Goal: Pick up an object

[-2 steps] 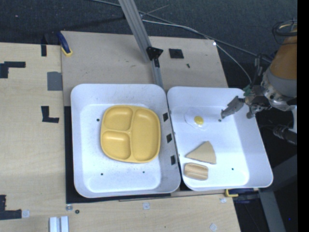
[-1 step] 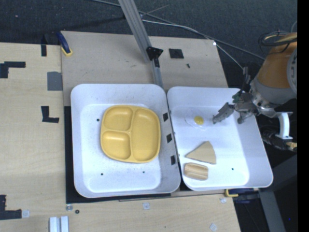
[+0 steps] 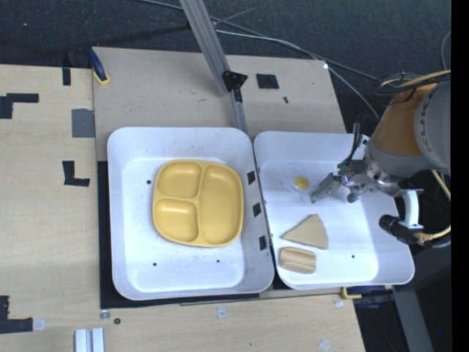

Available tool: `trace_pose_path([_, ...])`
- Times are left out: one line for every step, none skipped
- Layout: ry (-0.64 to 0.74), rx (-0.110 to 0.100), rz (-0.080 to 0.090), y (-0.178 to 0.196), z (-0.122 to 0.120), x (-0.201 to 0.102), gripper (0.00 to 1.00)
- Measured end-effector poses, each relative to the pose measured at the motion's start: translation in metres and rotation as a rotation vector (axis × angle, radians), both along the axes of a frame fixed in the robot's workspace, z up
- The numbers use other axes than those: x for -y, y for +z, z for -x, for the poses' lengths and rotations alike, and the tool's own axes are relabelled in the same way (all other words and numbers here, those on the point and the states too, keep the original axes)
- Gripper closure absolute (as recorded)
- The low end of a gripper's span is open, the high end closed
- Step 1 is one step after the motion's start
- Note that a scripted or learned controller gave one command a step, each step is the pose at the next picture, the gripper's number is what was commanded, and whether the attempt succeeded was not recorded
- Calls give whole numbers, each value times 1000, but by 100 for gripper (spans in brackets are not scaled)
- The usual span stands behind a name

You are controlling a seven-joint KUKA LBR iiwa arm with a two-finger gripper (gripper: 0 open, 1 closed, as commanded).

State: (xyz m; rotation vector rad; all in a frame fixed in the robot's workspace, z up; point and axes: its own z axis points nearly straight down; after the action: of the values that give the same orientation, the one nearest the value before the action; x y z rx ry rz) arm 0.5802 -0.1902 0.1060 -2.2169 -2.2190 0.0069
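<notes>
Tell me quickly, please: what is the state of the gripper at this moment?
Gripper: in the right bin, close to the small yellow piece; open or closed cannot be told, and nothing is seen held.

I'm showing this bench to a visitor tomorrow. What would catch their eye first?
Probably the yellow divided plate, lying alone in the left bin. Next, the grey arm with its orange band reaching in from the right, its gripper low over the right bin near a small yellow piece. A tan wedge and a tan block lie nearer the front.
</notes>
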Motion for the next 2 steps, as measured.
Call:
trace_pose_path([0,7,3,-21,-1,0,0])
trace_pose_path([1,13,5,-8,-2,0,100])
